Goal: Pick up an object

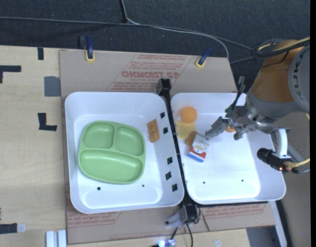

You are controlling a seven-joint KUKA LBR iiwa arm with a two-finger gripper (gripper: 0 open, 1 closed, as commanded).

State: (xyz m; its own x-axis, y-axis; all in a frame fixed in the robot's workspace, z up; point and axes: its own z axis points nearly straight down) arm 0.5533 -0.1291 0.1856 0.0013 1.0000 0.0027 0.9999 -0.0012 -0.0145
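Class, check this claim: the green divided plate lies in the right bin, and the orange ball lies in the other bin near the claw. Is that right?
Not quite. The camera view shows the green divided plate in the left bin, not the right. The orange ball does lie in the other bin, near the claw.

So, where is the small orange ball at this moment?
In the camera view, the orange ball lies in the right bin, near its upper left corner, just above a yellow piece and the small carton.
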